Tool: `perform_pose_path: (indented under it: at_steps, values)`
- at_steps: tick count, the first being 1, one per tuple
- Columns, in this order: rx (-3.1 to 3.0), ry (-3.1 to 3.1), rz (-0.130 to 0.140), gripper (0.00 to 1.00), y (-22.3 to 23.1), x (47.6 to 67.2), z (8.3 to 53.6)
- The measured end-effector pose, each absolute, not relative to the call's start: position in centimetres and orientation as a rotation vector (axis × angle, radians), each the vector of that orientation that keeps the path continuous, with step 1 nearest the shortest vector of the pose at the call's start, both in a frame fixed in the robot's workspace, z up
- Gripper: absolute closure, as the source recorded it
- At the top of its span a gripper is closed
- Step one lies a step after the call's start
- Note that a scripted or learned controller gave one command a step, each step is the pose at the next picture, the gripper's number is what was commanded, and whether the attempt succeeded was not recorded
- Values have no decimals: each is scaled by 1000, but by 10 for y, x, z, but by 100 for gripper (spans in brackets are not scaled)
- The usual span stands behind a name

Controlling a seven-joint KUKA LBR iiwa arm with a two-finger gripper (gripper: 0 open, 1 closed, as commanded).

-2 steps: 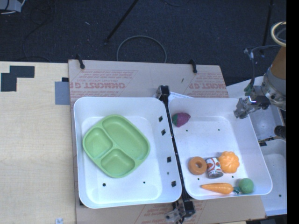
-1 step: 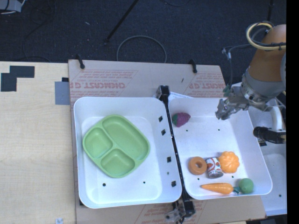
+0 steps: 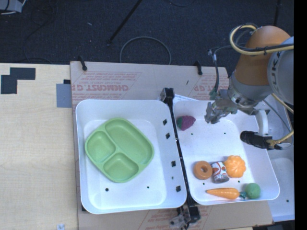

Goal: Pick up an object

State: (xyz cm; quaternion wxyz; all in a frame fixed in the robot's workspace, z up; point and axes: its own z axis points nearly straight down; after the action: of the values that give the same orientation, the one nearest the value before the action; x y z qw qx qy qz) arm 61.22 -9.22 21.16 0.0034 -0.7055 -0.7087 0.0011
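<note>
two shallow white bins side by side on the bench: left bin (image 3: 91,195), right bin (image 3: 268,176). in the left bin, a light green divided plate (image 3: 120,149) with three compartments, lying flat and turned at an angle. grey arm (image 3: 283,71) with its orange band (image 3: 261,51) reaching in from the right, gripper (image 3: 213,116) hanging over the far edge of the right bin, nothing visible between its tips; cannot tell whether apart or together.

in the right bin, largest to smallest: orange pumpkin-shaped toy (image 3: 235,166) near the front, touching a small red-and-white can (image 3: 220,171); orange carrot (image 3: 224,193) lying along the front wall; tan doughnut (image 3: 203,169) just beside the can; purple, green-tipped toy vegetable (image 3: 186,122) by the divider, nearest the gripper and to its left, apart from it; small green ball (image 3: 253,190) at the carrot's right end.
</note>
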Motion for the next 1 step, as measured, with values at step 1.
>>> perform_pose_path:
  at_steps: [1]
  values:
    - [-2211, -2221, 4, 100, -39, 615, 203]
